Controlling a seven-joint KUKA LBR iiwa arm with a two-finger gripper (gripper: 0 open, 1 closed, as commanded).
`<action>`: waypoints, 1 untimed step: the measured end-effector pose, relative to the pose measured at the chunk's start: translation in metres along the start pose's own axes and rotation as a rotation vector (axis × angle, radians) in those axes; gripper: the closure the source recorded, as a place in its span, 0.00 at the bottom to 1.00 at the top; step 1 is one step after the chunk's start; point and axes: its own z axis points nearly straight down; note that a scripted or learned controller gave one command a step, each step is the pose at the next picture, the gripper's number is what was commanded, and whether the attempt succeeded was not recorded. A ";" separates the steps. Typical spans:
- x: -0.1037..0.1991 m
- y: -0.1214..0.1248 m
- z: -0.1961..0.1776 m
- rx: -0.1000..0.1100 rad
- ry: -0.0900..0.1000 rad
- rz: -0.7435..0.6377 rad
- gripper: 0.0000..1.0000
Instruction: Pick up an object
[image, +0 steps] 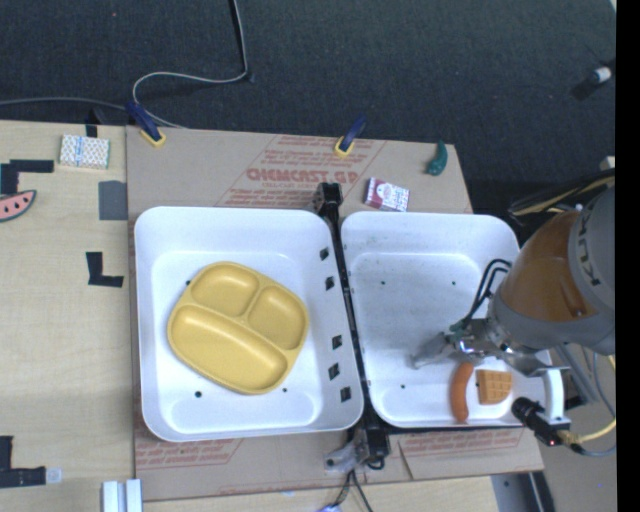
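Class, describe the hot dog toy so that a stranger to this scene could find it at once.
Start at the right-hand shallow white bin and go to its near right corner, below the grey arm's gripper. The slim orange-red plastic hot dog lies there lengthwise, beside a square tan waffle-patterned piece; it alone is long and rounded.

Red block letters run across the cardboard sheet under the two bins, well beyond the gripper on its far left side. The largest line seems to read "CHEMCAST GP", though the letters are soft and I can't vouch for each one. Smaller red lines sit above and below it, too blurred to read. More faint red print shows on the cardboard's near edge. A small red and white packet lies beyond the gripper; its markings cannot be made out.
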 end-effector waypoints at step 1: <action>-0.026 0.000 0.000 0.001 0.001 0.000 0.00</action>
